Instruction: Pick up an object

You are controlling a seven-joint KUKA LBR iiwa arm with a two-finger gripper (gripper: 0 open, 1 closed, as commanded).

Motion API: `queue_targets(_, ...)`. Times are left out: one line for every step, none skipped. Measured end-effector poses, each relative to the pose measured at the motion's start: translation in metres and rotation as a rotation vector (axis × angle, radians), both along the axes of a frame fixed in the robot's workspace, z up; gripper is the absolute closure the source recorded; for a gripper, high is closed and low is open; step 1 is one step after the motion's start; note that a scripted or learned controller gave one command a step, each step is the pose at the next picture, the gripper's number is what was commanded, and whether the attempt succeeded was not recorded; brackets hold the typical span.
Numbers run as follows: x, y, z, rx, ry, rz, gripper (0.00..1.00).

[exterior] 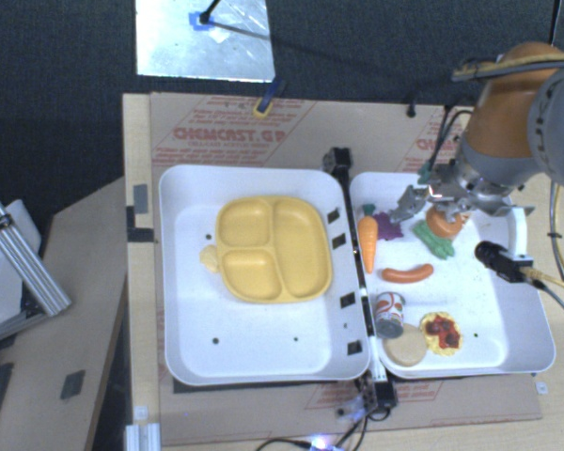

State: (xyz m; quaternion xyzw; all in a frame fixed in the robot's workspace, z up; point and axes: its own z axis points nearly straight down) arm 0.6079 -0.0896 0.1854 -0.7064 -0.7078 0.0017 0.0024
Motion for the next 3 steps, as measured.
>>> queue_targets(0.002,0.0,0.004,-0.001,-0.008,0.001,0.0)
queue_targets(0.008,0.006,-0.041,-0.001,-0.005,0.003,0.0)
queue_targets(0.015,0.002,-0.081,-0.001,-0.009,0.0,0.0)
